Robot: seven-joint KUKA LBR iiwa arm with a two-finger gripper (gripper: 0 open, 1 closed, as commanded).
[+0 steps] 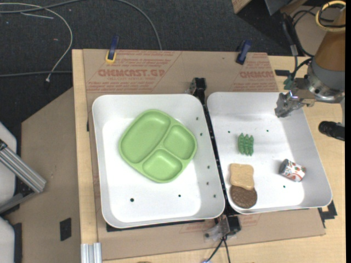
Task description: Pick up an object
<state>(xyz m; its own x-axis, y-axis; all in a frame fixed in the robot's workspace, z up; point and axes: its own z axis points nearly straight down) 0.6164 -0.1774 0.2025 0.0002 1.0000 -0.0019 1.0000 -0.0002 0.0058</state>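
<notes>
Claw (285, 106) over right bin's (263, 106) far corner; can (292, 170) apart.

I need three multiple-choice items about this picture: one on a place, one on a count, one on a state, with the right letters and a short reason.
1. Where does the green divided plate lie?
A. left bin
B. right bin
C. on the cardboard

2. How many loose things lie in the right bin?
A. two
B. four
C. six

3. How does the small can rest?
A. upright
B. on its side
C. on the plate

Key: 1 A, it rests on the left bin's floor. 2 B, a green toy, toast, a brown disc and the can. 3 B, its long side lies on the bin's floor.
</notes>
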